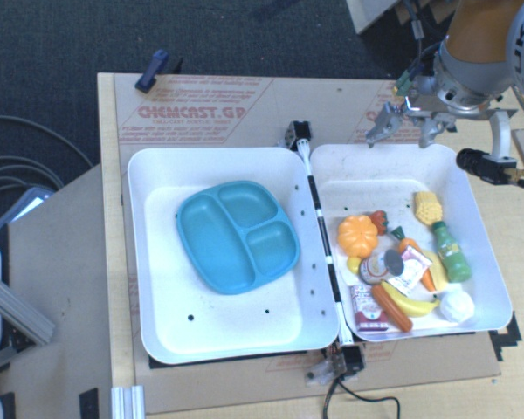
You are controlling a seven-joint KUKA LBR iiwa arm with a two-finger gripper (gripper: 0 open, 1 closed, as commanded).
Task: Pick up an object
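The left bin [157, 321] holds only a blue divided plate [237, 236]; the things to pick lie heaped in the right bin [489, 295], toward its near side: a small pumpkin [357, 235], a banana [412, 304], a green bottle [451, 256]. The pumpkin stands clearest of the heap, so it seems the easiest target. The pincer [410, 125] hovers spread and empty over the right bin's far rim. The heap's lower items overlap, and the arm is cut off above.

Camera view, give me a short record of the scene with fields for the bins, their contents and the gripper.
left bin: holds a blue divided plate
right bin: toy pumpkin, corn, green bottle, banana, other small items
gripper: open, above the right bin's far rim, holding nothing
arm side: right
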